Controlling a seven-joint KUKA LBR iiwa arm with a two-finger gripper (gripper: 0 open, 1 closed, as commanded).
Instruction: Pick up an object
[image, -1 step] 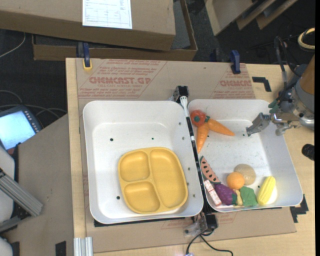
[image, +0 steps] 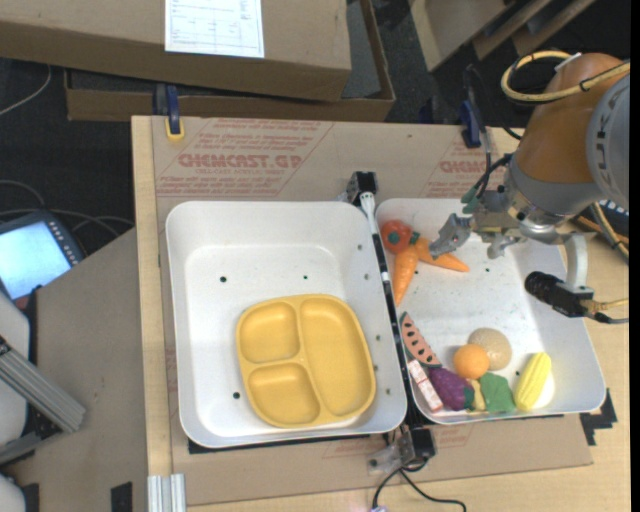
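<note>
Grey metal two-finger gripper (image: 452, 232) is seen low in the right white bin (image: 575, 345), jaw state not discernible. Nothing is seen lifted. Orange plastic carrots (image: 404, 267) lie just beside it; pick is judged pending.

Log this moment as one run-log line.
arm: over right bin | gripper: above carrots, nothing visibly held | yellow tray: left bin | pick: not done

Toy foods (image: 470, 380) clustered in right bin's (image: 575, 345) near corner
</note>
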